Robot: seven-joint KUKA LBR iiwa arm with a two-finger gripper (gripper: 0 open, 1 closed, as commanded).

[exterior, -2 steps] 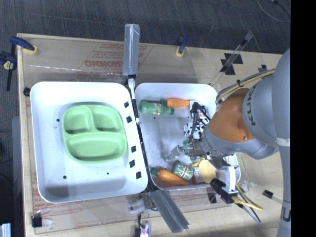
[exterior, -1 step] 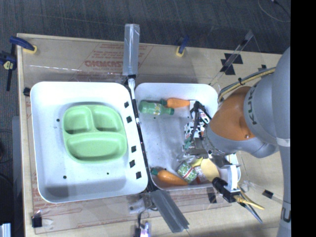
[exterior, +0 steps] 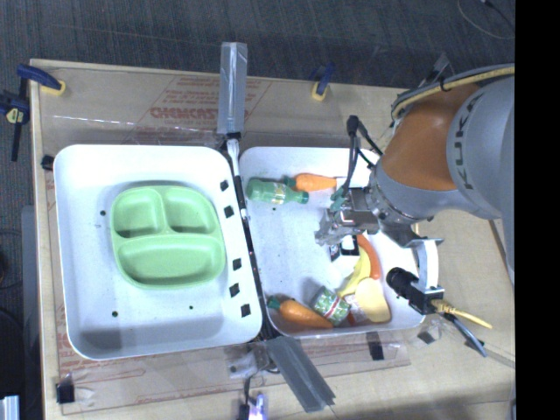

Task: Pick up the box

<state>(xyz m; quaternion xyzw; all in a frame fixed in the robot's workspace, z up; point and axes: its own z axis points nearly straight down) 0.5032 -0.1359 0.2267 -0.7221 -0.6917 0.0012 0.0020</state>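
**Grey arm low over right bin; box lies at the near wall**

Plywood bench (exterior: pixel 131 116) carries two white bins side by side. Nearest the camera, along the front wall of the right bin (exterior: pixel 289 160), a carrot (exterior: pixel 296 313) lies flat. Touching its right end is the small green-patterned box (exterior: pixel 330 304), tilted, apart from the gripper. Just right of the box sit a pale yellow piece (exterior: pixel 371 301) and a banana (exterior: pixel 358 271), with a red pepper (exterior: pixel 371 257) curving beside it.

Above these, the gripper (exterior: pixel 337 234) hangs over mid-bin; whether its fingers are spread or closed cannot be told, and nothing is seen between them. The arm's orange band (exterior: pixel 420 151) is behind it to the right.

Farther back, a green bottle (exterior: pixel 276 192) lies end to end with a second carrot (exterior: pixel 315 182) by the rear wall.

The left bin (exterior: pixel 87 322) holds a green divided tray (exterior: pixel 168 234).
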